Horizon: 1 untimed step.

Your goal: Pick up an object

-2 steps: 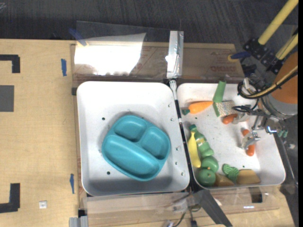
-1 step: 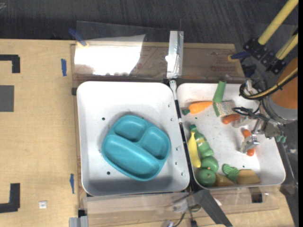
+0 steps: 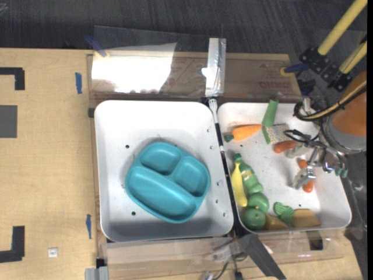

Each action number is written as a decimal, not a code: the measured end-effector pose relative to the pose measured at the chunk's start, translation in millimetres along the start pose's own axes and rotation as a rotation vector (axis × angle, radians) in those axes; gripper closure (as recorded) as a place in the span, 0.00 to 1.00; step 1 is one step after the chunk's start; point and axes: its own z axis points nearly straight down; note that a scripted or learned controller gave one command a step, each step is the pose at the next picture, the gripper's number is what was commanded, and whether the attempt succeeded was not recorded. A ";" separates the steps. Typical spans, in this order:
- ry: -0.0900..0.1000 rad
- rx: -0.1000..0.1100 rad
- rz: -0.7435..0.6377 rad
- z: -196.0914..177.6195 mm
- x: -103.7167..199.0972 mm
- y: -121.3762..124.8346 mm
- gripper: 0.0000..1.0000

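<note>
Scanning from the left, the left bin point(image 3: 111, 156) is seen to hold a teal divided plate point(image 3: 168, 181) lying flat near its middle. In the right bin point(image 3: 344, 212), toy foods are noted: a yellow banana point(image 3: 237, 184) along the left wall, green pieces point(image 3: 254, 206) beside it, an orange carrot point(image 3: 246, 132) near the far edge, a brown piece point(image 3: 305, 218) at the near edge. The gripper point(image 3: 305, 177) is lowered over the bin's right half, with small orange-red pieces point(image 3: 284, 146) around it. Its opening, and any hold, cannot be told.
</note>
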 end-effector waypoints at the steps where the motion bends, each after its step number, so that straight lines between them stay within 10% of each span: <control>1: 0.001 -0.001 0.055 1.6 -50.5 3.4 0.00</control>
